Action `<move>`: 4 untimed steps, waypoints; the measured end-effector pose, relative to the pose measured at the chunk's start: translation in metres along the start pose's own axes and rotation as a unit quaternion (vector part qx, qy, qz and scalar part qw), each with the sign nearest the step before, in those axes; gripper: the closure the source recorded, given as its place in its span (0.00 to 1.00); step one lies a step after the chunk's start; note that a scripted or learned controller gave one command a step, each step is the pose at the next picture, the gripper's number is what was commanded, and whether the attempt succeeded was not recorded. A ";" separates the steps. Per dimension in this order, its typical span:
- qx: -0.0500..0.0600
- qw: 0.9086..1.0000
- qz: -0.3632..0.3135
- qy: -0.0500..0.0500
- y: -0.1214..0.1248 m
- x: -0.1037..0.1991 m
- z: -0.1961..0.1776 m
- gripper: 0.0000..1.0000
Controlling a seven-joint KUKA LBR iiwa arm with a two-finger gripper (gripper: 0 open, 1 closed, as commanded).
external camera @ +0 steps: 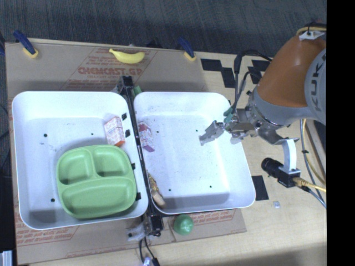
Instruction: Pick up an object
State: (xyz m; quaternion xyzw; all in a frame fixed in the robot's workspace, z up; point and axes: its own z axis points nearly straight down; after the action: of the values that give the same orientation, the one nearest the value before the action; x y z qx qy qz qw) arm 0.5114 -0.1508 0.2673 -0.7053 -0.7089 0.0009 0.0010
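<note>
Nothing in the claw. It hangs over the right bin, upper right part, arm coming in from the right w/ its orange band showing. Can't tell if the claw's tips are apart or together; too small and blurred from this angle.

Pickable things: a small red-and-white packet lies in the left bin, upper right area, just above the green tray. The tray, w/ three compartments, sits in the lower middle of the left bin. A pinkish wrapper lies in the right bin against its left wall, well apart from the claw. A small tan item lies at the lower left corner of the right bin, close to the divide btwn bins; can't make out what it is.

Outside the bins: a yellow banana on the cardboard sheet above the left bin, a green ball on the cardboard just below the right bin's front edge. Blue clamps pin the cardboard's top edge to the bench.
</note>
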 end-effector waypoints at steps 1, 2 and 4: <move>0.001 1.000 0.000 0.000 0.041 -0.058 0.099 0.00; 0.001 1.000 0.000 0.001 -0.009 -0.022 0.153 0.00; 0.001 1.000 -0.001 0.001 -0.035 -0.054 0.176 0.00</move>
State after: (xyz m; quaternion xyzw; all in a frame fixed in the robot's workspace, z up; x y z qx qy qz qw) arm 0.4759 -0.2050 0.0917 -0.7048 -0.7094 0.0009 0.0023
